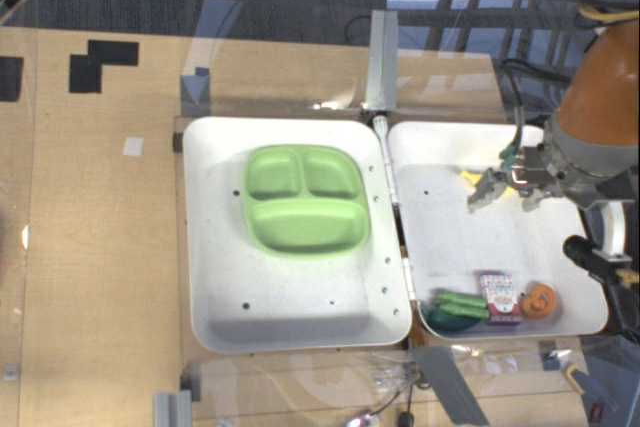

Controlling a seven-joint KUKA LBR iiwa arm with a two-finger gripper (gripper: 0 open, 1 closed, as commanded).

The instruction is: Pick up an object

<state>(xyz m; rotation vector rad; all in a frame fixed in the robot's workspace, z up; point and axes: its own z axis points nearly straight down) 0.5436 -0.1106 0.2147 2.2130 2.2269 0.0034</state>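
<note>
— Where the arm (pixel 600 105) reaches in from the right, what sits under it?
— Jaws (pixel 508 187) hang over the upper middle of the right bin (pixel 440 245), fingers splayed wide, one tip toward the bin's centre, one back toward the wrist. Nothing seen between them.
— Closest object?
— Small yellow piece (pixel 471 177), on the bin floor just left of the jaws, near the left fingertip (pixel 480 195). Whether it touches the finger, cannot tell. Too small to read its shape or long axis.
— Others in that bin?
— Three along the near edge, well apart from the jaws. Green object (pixel 458 307) at the near-left corner, long axis running left to right along the bin wall. Small red-and-white packet (pixel 499 295) just to its right, standing roughly square to the view, long side running away from the camera. Orange round object (pixel 540 300) beside the packet, at the right; no clear axis.
— Left bin?
— Left bin (pixel 215 305) carries a green divided plate (pixel 304 199), two small compartments at the far side, one wide at the near side, lying flat near the middle.
— Table?
— Pale wood table (pixel 90 245), both bins side by side on it
</note>
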